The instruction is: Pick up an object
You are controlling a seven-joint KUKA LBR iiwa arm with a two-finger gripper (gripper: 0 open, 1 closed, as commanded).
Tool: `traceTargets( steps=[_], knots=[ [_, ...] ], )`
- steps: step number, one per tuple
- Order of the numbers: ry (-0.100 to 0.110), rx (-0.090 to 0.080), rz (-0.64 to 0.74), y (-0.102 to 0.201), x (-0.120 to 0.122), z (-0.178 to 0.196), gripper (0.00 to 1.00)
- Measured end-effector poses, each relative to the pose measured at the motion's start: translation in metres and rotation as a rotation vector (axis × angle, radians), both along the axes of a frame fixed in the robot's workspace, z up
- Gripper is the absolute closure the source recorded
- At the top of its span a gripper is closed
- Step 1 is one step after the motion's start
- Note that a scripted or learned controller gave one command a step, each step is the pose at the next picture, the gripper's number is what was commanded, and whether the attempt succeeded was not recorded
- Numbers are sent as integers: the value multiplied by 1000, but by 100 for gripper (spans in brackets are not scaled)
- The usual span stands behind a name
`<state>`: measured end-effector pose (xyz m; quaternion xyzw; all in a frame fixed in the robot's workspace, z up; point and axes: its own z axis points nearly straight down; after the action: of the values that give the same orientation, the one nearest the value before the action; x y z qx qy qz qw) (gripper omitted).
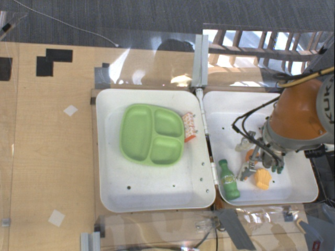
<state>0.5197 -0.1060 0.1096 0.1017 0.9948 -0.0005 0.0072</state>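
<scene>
Jaws: from my station I cannot tell their spread; the gripper (255, 167) hangs low over the right bin (309, 195), its tip a tangle of dark parts and cables, and I see nothing clearly held between them.

Camera view, right bin. The grey arm with its orange band (297, 114) enters from the right and covers the bin's far right portion. A green bottle (228, 179) lies near the bin's left wall, cap pointing away from me, base close to the near rim. A yellow block (263, 179) rests just beside the gripper, on its near-right side, apart from the bottle. A small orange piece (243, 146) sits just left of the wrist. Open floor remains in the bin's far-left corner and along the near rim to the right of the block.

Camera view, left bin (112, 190). A green divided plate (152, 134) lies flat near the middle, three compartments up. A small red-and-white packet (189, 128) touches the plate's right edge, close to the wall shared by the bins. The near half of this bin is bare white floor.

Surroundings. Both bins sit on a pale wooden bench (47, 156) with black markings (54, 60) at far left; dark carpet (131, 9) runs beyond it.
</scene>
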Motion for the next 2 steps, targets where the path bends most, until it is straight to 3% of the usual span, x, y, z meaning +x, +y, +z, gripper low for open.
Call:
traceTargets(
  steps=[1, 2],
  knots=[
    [-5, 7, -696, 4, -1, -19, 0],
    [-19, 9, -688, 5, 3, -5, 100]
  ],
)
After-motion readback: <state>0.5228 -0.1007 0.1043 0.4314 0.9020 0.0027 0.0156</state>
